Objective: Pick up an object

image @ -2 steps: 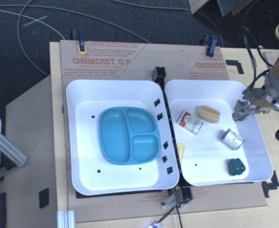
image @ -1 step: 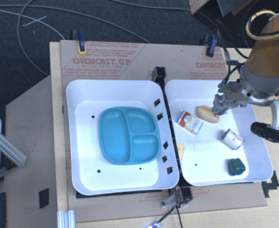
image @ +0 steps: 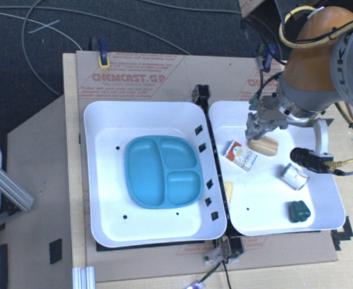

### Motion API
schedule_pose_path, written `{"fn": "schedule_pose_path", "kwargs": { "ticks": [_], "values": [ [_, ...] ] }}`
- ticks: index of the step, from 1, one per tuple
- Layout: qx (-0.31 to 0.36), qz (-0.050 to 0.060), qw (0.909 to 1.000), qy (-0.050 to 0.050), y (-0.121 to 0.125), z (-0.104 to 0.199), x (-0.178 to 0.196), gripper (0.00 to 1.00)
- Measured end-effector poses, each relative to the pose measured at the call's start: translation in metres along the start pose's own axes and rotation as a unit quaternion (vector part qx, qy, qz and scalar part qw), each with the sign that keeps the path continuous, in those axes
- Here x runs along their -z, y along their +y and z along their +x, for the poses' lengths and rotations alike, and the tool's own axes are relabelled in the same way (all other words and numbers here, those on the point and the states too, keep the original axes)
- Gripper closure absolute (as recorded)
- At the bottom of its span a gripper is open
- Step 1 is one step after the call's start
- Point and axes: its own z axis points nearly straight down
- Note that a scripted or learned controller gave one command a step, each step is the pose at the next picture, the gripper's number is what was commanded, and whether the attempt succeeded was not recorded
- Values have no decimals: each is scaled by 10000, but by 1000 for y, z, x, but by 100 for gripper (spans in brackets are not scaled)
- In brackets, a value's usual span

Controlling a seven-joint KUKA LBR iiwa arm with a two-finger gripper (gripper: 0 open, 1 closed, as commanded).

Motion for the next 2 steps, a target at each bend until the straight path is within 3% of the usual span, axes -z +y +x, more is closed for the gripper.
{"fn": "schedule_pose_path", "kwargs": {
  "ticks": [2],
  "values": [
    [-2, -2, 10000, 0, 53, 101, -14, 100]
  ]
}}
